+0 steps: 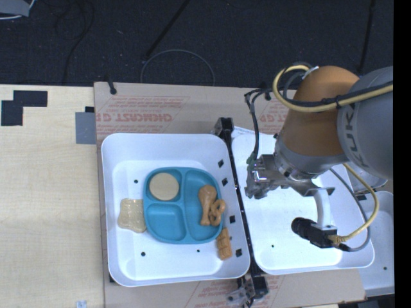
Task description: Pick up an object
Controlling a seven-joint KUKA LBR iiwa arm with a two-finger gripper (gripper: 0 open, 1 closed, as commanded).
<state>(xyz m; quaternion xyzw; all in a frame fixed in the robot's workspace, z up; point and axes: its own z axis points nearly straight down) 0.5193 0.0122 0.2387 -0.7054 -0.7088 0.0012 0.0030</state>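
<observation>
Two white bins sit side by side on the bench. The left bin (119,165) holds a blue divided plate (172,222) near its middle. In the plate's section toward eleven o'clock lies a round tan biscuit (163,186). In the long section at three o'clock there is a twisted brown pretzel-like piece (211,205). Just off the plate's rim at nine o'clock, touching it or nearly so, a pale flat cracker (131,215) rests on the bin floor. At about five o'clock from the plate, close against the bin's right wall, lies a small orange-brown chunk (223,244).

The arm (321,120) comes in from three o'clock — grey, with its orange band bulging above the wrist, yellow and black cables looped around it. It hangs over the right bin (276,249). The gripper (259,178) shows at the arm's nine o'clock side, over the right bin just beside the divider between the two bins. Whether the claw is released or clenched I cannot tell; the metal parts there are too small and cluttered. Nothing can be made out in it.

A black cylinder-shaped part (313,231) shows at about five o'clock from the gripper, over the right bin's floor, beside a white bracket.
</observation>
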